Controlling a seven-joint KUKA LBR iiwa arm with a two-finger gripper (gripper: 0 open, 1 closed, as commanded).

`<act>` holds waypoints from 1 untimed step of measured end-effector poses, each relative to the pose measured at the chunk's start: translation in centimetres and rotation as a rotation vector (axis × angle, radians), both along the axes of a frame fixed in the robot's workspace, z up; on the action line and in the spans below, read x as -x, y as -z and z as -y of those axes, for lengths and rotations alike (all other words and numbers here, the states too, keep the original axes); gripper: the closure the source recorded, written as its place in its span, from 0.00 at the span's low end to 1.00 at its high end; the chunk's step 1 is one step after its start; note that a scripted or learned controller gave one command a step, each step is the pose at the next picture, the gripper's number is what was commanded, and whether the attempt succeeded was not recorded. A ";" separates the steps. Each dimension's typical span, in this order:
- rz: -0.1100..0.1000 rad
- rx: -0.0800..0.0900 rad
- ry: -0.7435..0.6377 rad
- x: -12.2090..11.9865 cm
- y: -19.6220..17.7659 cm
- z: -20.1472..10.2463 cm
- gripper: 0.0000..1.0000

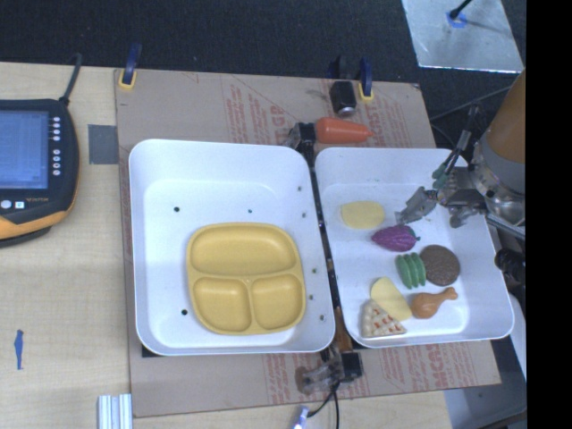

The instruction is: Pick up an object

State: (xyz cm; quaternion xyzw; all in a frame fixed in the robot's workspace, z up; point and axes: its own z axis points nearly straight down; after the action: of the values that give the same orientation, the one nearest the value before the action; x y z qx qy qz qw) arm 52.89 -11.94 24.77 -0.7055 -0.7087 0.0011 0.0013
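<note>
Reaching in from the right, the arm (505, 141) hangs its jaws (431, 202) over the upper right part of the right bin (357, 172), one dark finger angled down toward the bin's middle; the jaws stand released, nothing between them. Toy foods lie in that bin: a pale yellow piece (362, 214) near its left wall, a purple piece (395, 238) just below the jaws, a green ribbed piece (411, 270) touching a brown round patty (440, 264), then a drumstick (434, 301), a yellow wedge (390, 297) and a pizza slice (382, 321) toward the near edge. The left bin (161, 177) holds a yellow compartment tray (246, 278). An orange carrot (341, 131) lies on the cardboard sheet (223, 110) just beyond the bins; red printing on that sheet is too faint to read. A handheld pendant (34, 168) at the tabletop's left edge is cut off, its screen text illegible. Most of the arm is cropped.
</note>
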 end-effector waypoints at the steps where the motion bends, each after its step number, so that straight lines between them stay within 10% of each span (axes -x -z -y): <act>1: -0.002 0.001 0.000 -3.5 15.3 0.9 0.00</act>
State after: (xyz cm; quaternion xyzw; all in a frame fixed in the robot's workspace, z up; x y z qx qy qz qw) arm 56.36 -12.88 9.44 -0.7054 -0.7088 0.0021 0.0017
